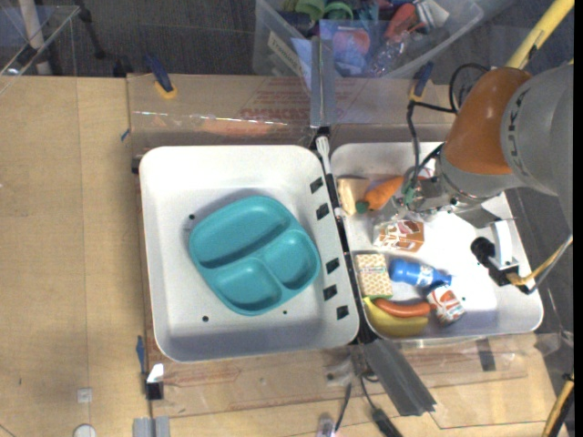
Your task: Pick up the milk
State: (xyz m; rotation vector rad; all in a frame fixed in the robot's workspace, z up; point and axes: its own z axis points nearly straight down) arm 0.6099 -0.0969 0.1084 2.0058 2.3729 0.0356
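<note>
At the near edge of my right shallow white bin (519,309) lies a yellow banana (398,317), with the small red-and-white milk carton (446,304) touching it at 3 o'clock. Just beyond lie a blue bottle (414,274) and a patterned cracker box (373,274). Farther, my tool (412,209) hovers over an orange-and-white packet (401,235); I cannot tell its finger state. The teal divided plastic plate (252,253) fills the left bin (164,180).

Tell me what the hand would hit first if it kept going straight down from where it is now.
Most likely the small orange-and-white carton, which lies right under the hand in the right bin. Depth is hard to judge from this slanted view, so the carrot beside it is possible too.
</note>
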